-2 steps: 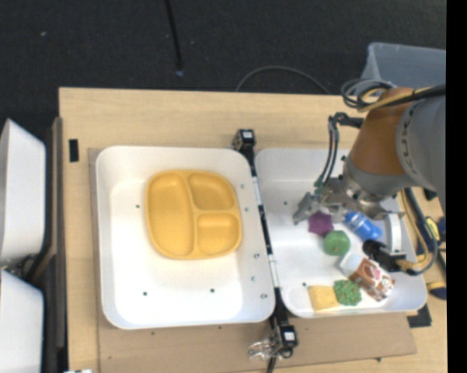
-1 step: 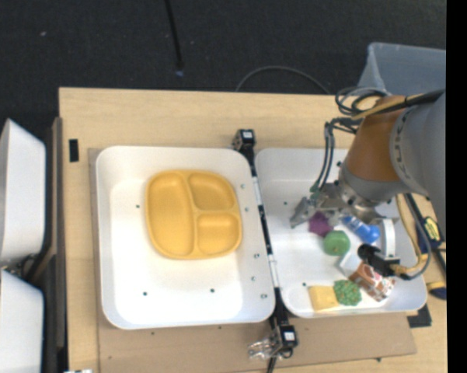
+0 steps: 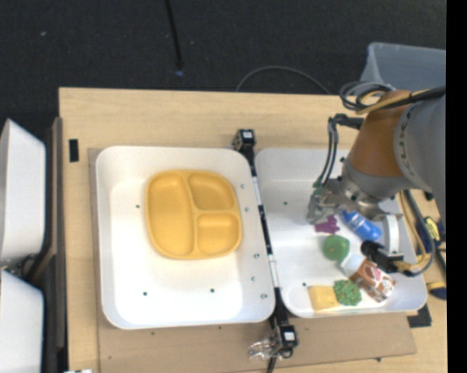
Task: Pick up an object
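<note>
My gripper point(image 3: 322, 210) is low inside the right bin point(image 3: 291, 181), near its middle, with the grey arm and its orange band rising to the upper right. A small purple object point(image 3: 326, 225) lies just below the gripper tip, touching or nearly touching it. A blue bottle point(image 3: 361, 226) lies to the right of the purple object. A green ball point(image 3: 336, 247) rests below them. Near the bin's front edge are a yellow block point(image 3: 321, 298), a green leafy piece point(image 3: 346, 292) and a red-brown can point(image 3: 373, 280).
The left bin point(image 3: 124, 286) holds a yellow divided plate point(image 3: 193, 212) in its upper middle. A black latch point(image 3: 243, 139) sits at the top of the ridge between the bins. A grey-blue container point(image 3: 404, 64) stands behind the arm at the upper right.
</note>
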Robot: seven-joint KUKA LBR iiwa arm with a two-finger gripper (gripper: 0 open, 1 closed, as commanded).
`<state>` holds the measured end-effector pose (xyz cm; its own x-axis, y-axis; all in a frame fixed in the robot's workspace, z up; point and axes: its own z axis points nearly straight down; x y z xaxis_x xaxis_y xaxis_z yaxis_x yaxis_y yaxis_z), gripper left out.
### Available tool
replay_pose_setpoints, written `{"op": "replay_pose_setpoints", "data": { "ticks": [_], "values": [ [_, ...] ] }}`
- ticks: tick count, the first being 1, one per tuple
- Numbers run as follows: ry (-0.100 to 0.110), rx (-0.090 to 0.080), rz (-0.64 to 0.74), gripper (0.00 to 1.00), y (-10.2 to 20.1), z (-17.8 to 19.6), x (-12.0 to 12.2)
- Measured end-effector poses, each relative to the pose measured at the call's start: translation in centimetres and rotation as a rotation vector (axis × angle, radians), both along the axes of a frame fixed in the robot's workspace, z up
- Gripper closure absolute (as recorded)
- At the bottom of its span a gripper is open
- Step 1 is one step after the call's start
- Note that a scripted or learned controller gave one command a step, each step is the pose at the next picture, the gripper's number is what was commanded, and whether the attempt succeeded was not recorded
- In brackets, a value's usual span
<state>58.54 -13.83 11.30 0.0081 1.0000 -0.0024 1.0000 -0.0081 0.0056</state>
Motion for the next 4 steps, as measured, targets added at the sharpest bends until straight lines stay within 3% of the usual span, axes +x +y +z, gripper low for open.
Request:
{"op": "replay_pose_setpoints", "data": {
  "ticks": [2, 3, 4],
  "values": [
    [-0.003, 0.000, 0.011, 1.00, -1.0, 10.9, 0.5],
    [0.001, 0.001, 0.011, 1.00, -1.1, 13.9, 0.6],
    [0.005, 0.002, 0.014, 1.00, 4.0, 13.7, 0.5]
  ]
}}
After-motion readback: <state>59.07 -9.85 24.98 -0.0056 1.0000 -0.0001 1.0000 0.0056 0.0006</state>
